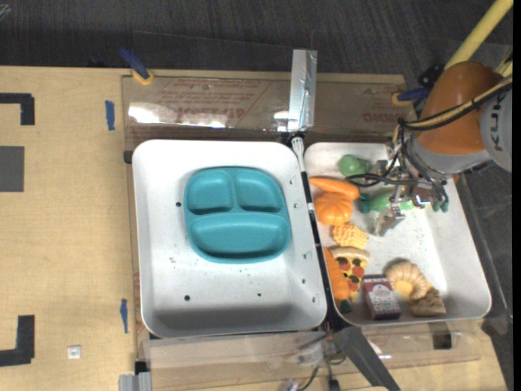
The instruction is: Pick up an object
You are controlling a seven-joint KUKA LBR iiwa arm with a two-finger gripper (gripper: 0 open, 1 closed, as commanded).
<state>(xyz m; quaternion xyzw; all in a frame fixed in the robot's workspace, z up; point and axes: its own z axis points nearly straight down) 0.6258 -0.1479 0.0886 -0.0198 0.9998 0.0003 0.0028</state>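
The right white bin point(456, 251) holds several toy foods. Along its left side lie a green piece point(352, 165), an orange carrot point(334, 187), a round orange fruit point(332, 210), a yellow ridged piece point(350, 235) and a pizza slice point(348, 269). Near the front sit a small red box point(381, 296) and a tan pastry point(407, 278). My gripper point(394, 210) hangs over the upper middle of this bin, just right of the carrot and the orange fruit. Its wrist and cables cover what lies directly beneath it. Nothing is visibly held.
The left white bin point(163, 283) carries a teal divided plate point(236, 214). A metal divider post point(303, 88) stands behind the bins' shared wall. The arm's orange band point(456, 108) looms over the right bin's back right corner. Bare bin floor shows right of the gripper.
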